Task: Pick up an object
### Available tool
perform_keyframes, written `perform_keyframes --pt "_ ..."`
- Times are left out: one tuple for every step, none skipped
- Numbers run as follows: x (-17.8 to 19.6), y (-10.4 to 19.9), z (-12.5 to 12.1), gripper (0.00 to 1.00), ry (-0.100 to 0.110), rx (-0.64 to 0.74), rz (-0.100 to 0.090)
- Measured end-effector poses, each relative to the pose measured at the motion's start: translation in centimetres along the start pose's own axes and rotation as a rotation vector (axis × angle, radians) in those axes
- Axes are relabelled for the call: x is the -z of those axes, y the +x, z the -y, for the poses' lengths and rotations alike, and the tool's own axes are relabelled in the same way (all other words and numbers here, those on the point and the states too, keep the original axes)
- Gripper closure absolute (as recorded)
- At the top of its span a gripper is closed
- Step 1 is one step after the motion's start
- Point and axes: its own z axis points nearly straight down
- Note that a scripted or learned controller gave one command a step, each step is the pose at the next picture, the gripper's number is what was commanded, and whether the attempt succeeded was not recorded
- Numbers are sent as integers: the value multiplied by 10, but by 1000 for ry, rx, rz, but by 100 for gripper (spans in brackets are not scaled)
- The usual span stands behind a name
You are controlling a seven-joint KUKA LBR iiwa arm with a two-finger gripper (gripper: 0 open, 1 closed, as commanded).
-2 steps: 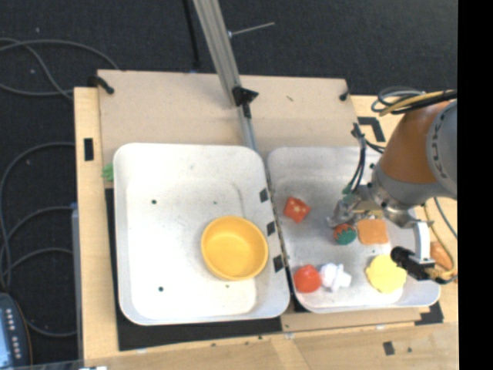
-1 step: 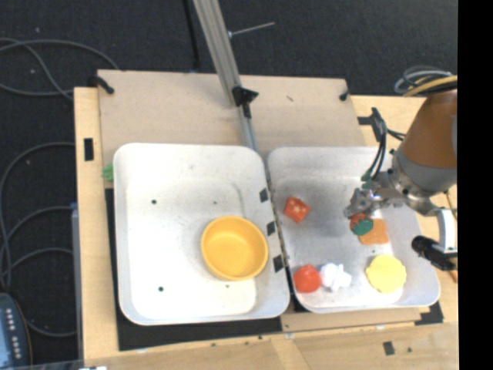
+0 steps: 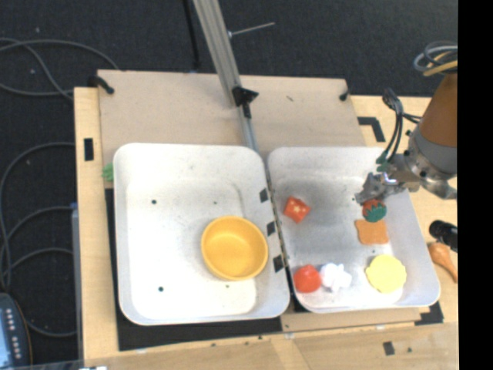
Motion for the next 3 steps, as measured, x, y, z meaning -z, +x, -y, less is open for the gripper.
perform_keyframes --pt "-1 52 -28 100 5 5 -3" --pt "-8 107 -41 100 7 4 -2" --pt "4 157 -65 100 5 5 -4"
